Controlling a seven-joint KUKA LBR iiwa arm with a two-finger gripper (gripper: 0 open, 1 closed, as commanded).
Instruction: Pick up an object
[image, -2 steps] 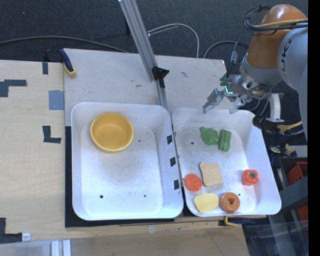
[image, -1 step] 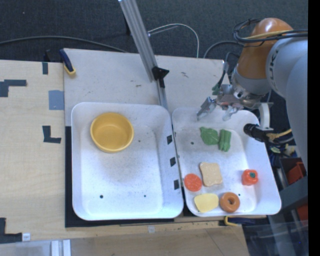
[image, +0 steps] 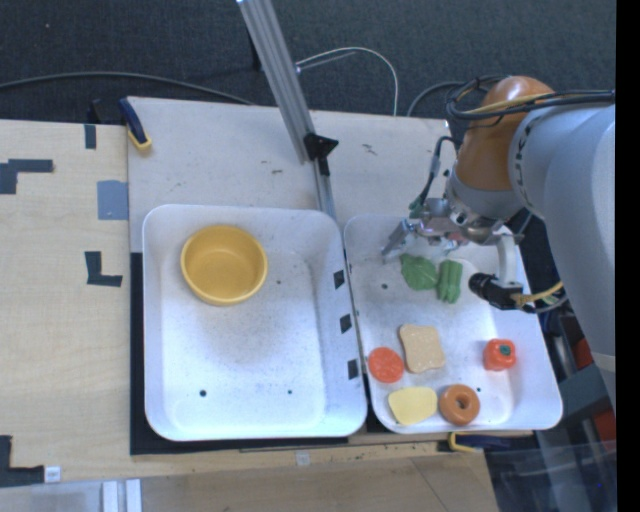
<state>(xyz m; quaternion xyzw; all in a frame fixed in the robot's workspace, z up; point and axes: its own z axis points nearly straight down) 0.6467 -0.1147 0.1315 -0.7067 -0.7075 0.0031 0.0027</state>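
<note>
The end effector (image: 408, 236) sits just above the green veggies (image: 432, 275), fingers spread wide. It could slip off and grab nothing.

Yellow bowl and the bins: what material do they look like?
Yellow bowl: likely plastic, matte, uniform colour with soft highlights.
Left bin and right bin: probably moulded plastic, white with fine dark speckling, rounded rims; painted metal can't be ruled out.

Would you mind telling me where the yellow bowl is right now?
The yellow bowl sits in the upper left part of the left bin, well apart from the food pieces in the right bin.
</note>
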